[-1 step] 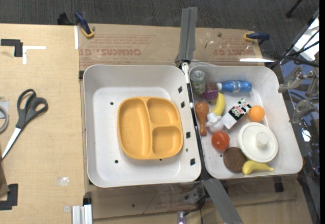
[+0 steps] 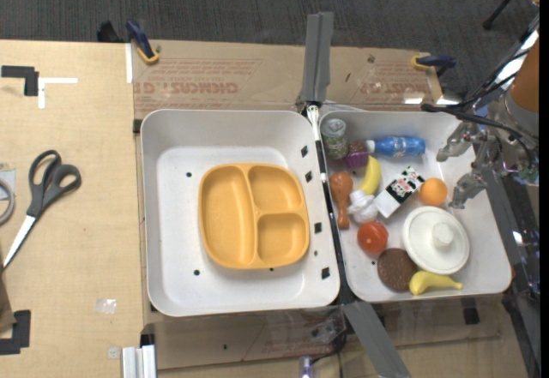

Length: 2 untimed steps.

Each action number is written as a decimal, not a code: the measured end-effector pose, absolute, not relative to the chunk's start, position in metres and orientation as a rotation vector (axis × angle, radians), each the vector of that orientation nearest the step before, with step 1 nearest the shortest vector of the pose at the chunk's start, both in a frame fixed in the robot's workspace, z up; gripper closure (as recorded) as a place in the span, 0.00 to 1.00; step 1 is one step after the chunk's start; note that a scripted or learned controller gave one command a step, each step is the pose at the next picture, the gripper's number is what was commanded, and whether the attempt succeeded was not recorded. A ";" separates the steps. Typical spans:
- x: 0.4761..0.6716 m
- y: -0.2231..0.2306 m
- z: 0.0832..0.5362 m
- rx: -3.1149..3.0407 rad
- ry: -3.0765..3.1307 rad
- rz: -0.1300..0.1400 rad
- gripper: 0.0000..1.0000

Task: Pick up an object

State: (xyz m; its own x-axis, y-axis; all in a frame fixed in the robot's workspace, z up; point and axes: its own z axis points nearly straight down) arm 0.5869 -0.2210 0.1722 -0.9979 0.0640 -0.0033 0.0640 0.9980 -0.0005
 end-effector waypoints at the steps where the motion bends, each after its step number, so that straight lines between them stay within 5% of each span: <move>1: 0.617 -0.210 0.094 0.270 3.124 -0.002 0.00; 2: 0.637 -0.159 0.093 0.504 3.111 -0.010 0.00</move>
